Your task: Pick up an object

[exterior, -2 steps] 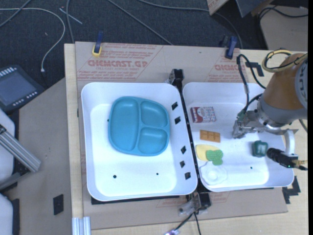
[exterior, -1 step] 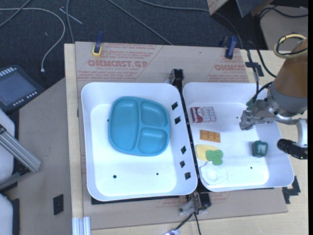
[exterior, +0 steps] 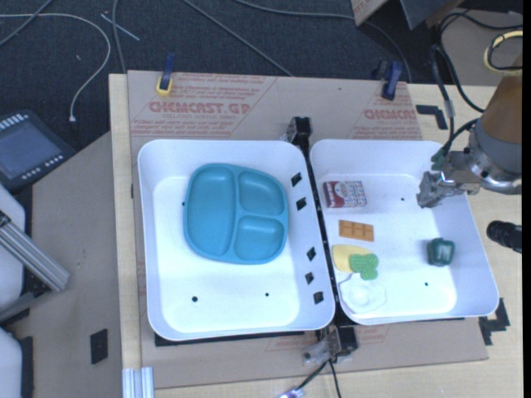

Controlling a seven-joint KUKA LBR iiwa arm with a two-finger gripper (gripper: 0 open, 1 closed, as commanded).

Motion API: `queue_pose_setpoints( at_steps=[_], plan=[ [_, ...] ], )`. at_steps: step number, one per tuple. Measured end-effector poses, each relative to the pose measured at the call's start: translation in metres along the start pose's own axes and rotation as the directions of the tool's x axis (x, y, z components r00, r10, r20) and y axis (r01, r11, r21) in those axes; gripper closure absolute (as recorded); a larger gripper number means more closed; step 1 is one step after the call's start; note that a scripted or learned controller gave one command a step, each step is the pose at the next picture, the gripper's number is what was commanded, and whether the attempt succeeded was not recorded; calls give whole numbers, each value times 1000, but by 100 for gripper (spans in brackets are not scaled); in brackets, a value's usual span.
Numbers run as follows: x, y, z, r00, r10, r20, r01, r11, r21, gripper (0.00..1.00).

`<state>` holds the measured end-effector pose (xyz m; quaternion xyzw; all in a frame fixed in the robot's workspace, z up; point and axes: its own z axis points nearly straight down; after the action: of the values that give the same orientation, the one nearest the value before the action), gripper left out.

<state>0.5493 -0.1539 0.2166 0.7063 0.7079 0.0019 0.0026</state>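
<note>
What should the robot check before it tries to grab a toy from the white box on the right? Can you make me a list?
1. Are there toys to grab? Ok: the right bin holds a green block, an orange waffle piece, a red-and-white packet and a yellow-and-green pile.
2. Is the gripper over that bin? Ok: it sits above the bin's far right part.
3. Is it right above a toy? Not ok: bare bin floor lies beneath it.
4. Is it holding something? Cannot tell.
5. Is the closest toy free? Ok: the green block sits alone.
6. Is the blue tray out of the way? Ok: it lies in the left bin.
</note>
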Motion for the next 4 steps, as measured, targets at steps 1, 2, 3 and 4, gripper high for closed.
queue_pose_setpoints(
  at_steps=[1, 2, 3, 4],
  plan=[
    [0, 2, -41, 1000, 1, 0, -1, 1000, 1, 100],
    [46, -1, -45, 1000, -3, -4, 3, 1000, 7, 100],
    [99, 4, -45, 1000, -4, -3, 4, 1000, 7, 100],
    [148, -1, -48, 1000, -4, -4, 4, 1000, 9, 100]
  ],
)
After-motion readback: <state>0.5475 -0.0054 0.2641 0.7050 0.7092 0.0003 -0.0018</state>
